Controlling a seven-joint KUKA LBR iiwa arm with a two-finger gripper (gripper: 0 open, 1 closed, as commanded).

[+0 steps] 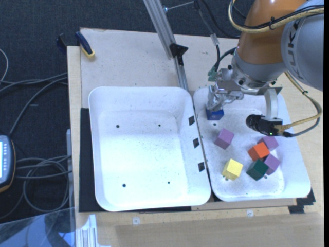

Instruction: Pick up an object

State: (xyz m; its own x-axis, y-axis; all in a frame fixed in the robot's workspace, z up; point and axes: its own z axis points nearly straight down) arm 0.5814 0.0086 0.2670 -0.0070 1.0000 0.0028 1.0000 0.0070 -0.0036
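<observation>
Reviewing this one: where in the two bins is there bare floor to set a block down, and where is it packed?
The left bin offers bare floor from wall to wall. In the right bin, blocks cluster: purple block, yellow block, orange block, green block. The gripper sits over the blue block near the top. A small bare strip remains along the bottom rim.

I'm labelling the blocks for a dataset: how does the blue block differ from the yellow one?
The blue block lies at the far end of the right bin, right at the gripper; the yellow block sits toward the near end, apart from the arm. The blue one is partly hidden by the gripper; the yellow one is in full sight. Both are small cubes in the same bin.
</observation>
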